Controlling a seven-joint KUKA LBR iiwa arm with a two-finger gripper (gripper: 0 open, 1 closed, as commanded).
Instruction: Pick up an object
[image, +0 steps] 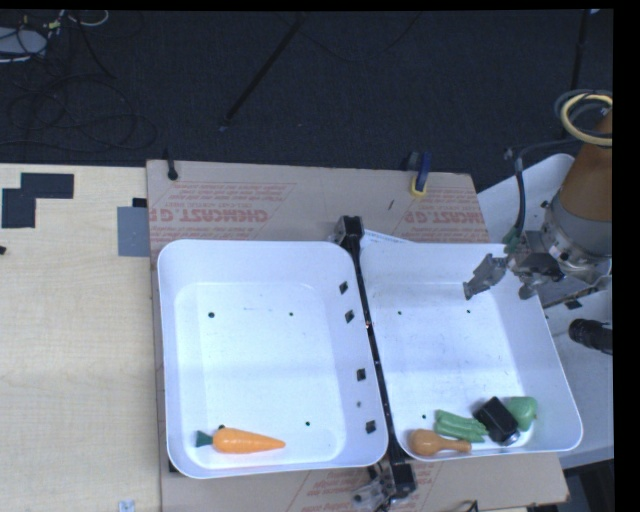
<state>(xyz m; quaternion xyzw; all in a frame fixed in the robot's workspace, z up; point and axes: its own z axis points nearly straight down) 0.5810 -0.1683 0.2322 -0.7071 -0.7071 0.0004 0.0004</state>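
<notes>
An orange carrot (247, 441) with a green top lies at the near left corner of the left bin (180, 300). In the right bin's (440, 270) near right corner sits a cluster: a green vegetable (460, 425), a black block (496, 420), a green piece (522, 408) and an orange gourd-shaped toy (438, 443). My gripper (498, 288) hangs over the far right part of the right bin, well above and away from the cluster. It is open, with nothing between its fingers (478, 280).
A black divider (362, 350) runs between the two bins. Cardboard (280, 205) lies under the bins, with a blue and yellow clamp (420, 175) at its far edge. The arm's cables (520, 200) loop at the right.
</notes>
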